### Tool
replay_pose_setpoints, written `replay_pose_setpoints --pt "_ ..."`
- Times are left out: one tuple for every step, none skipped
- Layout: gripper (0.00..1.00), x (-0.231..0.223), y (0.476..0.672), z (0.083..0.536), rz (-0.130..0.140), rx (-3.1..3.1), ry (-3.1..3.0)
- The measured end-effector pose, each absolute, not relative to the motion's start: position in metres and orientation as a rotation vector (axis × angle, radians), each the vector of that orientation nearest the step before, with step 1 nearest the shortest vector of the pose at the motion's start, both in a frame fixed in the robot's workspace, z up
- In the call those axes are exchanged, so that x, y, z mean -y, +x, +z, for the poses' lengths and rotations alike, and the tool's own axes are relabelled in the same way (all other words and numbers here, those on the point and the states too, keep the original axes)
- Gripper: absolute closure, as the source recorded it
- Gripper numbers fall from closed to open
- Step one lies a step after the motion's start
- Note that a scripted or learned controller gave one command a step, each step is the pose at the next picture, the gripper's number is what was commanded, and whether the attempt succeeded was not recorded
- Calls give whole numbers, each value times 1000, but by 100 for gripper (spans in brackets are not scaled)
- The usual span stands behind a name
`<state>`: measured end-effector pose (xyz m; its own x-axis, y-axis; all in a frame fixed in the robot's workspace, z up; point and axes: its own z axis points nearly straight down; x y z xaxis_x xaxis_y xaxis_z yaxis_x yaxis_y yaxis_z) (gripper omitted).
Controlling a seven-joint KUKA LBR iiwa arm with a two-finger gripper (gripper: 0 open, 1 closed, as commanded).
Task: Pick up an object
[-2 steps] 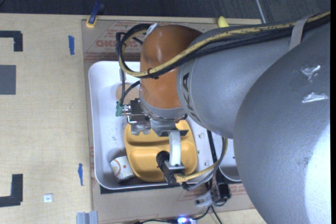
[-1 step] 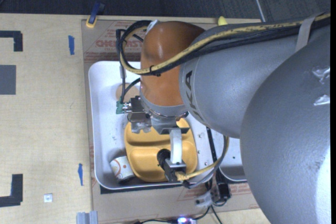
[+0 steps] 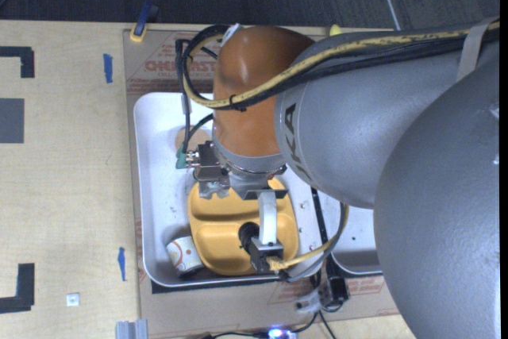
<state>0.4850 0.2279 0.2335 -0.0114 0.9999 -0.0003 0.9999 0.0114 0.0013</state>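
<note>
From my console the arm (image 3: pixel 381 131) fills the right and centre of the frame, its wrist hanging over the left bin (image 3: pixel 147 171). The gripper (image 3: pixel 222 182) sits low at mid-frame, right above a bulky yellow object (image 3: pixel 226 238) that lies in the lower part of that bin. The wrist hides its business end, so I cannot tell whether it is open or closed, or whether it has anything.

A small white-and-orange round thing (image 3: pixel 181 252) rests in the bin's lower-left corner, just beside the yellow object.

I judge the step to be the descent onto the yellow object. To do it well, I would aim for a narrow ridge or edge, since the broad rounded body looks too wide and slick to pinch. I would stay clear of the bin wall and lift slowly, straight up.
</note>
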Motion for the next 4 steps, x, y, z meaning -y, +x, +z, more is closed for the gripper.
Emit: replay_pose_setpoints --pt "100 -228 485 243 2 -2234 2206" --pt "100 -224 479 162 -4 -2221 2224" --pt "100 -224 479 172 -2 -2220 2225" --pt "100 -225 479 181 0 -2219 2226"
